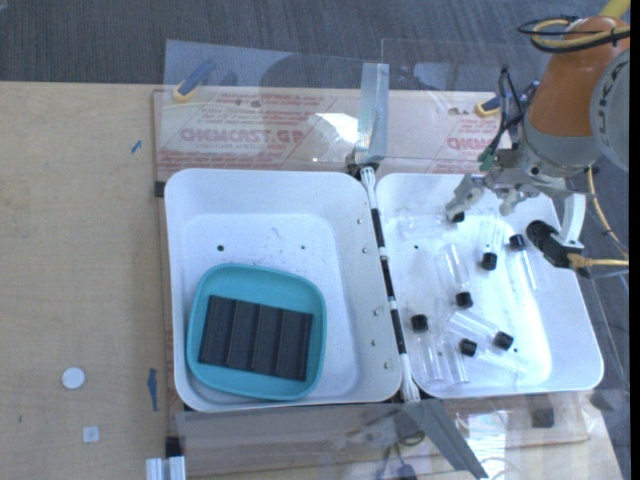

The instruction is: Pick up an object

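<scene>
Vials (455,268) — small clear tubes with black caps — are scattered flat across the right bin (590,363), most of them toward its middle and near side, where loose pieces can be reached from above. They are judged awkward to grasp: the bodies are nearly invisible against the white floor, so mainly the dark caps mark them. The pincer (487,200) is seen hanging over the far part of that bin, its two fingers spread apart with nothing between them, presumably poised before a descent. One fingertip appears just beside a black-capped vial (455,215) at the far left of the bin; contact cannot be judged. In the left bin (180,198) a teal tray (256,332) holding a dark ribbed block (254,338) is set at the near side, well apart from the pincer. Both bins are carried side by side on the table (70,218).
</scene>
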`<state>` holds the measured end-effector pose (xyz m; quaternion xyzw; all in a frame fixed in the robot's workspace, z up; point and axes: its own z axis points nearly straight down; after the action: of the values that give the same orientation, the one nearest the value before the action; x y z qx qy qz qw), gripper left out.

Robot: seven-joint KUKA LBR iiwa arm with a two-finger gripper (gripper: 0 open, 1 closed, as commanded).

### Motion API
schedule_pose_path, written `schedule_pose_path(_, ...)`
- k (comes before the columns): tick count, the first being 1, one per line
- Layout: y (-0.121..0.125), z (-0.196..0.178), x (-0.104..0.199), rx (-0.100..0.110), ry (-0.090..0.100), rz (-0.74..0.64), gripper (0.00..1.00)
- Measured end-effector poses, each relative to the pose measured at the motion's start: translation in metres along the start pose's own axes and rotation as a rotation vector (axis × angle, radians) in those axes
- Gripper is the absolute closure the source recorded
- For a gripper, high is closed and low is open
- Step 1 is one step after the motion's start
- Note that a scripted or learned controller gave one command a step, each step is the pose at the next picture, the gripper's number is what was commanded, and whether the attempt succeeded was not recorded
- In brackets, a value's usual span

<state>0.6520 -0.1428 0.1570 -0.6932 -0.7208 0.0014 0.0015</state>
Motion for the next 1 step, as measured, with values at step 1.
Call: schedule_pose_path(1, -0.0573, 0.0595, -0.0252, -0.008, -0.002, -0.067, 0.00)
